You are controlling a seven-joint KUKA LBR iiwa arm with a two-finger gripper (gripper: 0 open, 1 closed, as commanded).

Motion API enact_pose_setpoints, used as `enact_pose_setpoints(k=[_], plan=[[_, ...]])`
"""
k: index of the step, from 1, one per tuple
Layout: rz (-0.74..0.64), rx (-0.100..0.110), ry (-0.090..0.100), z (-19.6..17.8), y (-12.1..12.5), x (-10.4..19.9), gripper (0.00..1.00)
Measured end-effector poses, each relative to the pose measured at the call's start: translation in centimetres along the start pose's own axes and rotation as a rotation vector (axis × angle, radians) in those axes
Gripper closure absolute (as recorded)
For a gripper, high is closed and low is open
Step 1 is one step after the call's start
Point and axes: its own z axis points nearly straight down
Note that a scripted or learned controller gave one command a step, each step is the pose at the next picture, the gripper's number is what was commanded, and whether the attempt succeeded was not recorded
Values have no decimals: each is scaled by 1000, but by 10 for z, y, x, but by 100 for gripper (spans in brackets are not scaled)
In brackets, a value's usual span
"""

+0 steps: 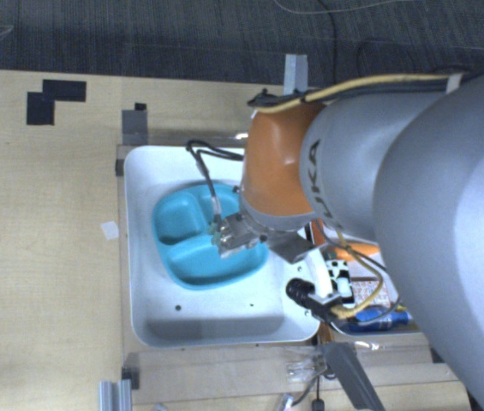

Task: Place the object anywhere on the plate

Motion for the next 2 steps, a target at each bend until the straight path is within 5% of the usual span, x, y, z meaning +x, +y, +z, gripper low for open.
enact_pose_setpoints(k=[1, 2], plan=[[-114, -4, -1, -96, 54, -15, 100], [-66, -1, -1, -89, -21, -7, 100]])
